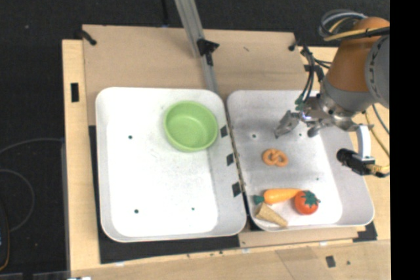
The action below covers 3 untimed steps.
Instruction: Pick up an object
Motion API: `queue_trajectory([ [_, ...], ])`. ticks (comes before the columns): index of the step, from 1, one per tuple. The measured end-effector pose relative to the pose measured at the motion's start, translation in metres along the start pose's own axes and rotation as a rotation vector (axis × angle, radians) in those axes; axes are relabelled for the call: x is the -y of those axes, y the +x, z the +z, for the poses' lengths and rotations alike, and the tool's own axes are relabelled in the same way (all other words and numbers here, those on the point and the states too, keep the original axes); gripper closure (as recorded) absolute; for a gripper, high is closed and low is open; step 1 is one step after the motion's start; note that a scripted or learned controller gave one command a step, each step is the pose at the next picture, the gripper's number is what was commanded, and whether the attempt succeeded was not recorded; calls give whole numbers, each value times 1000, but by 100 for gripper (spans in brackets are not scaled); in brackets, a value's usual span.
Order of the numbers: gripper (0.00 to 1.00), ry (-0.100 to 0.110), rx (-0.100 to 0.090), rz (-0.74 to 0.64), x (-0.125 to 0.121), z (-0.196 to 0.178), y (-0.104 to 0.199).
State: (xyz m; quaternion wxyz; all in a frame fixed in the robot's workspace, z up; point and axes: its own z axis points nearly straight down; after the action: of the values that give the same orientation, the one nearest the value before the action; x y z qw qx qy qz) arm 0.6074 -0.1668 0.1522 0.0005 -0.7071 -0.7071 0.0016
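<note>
Camera view: The tool [298,124] hangs over the upper part of the right bin [341,216], its two fingers spread apart with nothing between them. No object is held.

Step in hand, as judged: approach, before any grasp. The nearest candidate is the pretzel [275,157], which lies on the bin floor just below the tool and slightly toward the left finger, apart from it. The next move would call for a small shift to bring the gap over the pretzel, then a straight descent and a close across its narrow width.

Condition of the pretzel: small, orange-brown, a flat looped shape with holes, lying flat and clear of the other items. Being low, it likely needs the fingers close to the floor to catch its sides.

Further from the tool, along the bin's near edge, sit a carrot [281,195], a tomato [306,202] touching or just beside the carrot's tip, and a tan wedge [270,214] below the carrot. These are crowded and judged harder to take singly.

In the left bin [111,160], well apart from the tool, stands a green bowl [191,126].
</note>
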Motion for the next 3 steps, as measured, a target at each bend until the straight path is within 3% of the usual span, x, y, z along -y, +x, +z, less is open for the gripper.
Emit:
queue_trajectory([
  [1,0,0,0,1,1,53,-1],
  [2,100,-6,1,6,-1,38,-2],
  [3,100,-9,0,4,0,-6,-7],
])
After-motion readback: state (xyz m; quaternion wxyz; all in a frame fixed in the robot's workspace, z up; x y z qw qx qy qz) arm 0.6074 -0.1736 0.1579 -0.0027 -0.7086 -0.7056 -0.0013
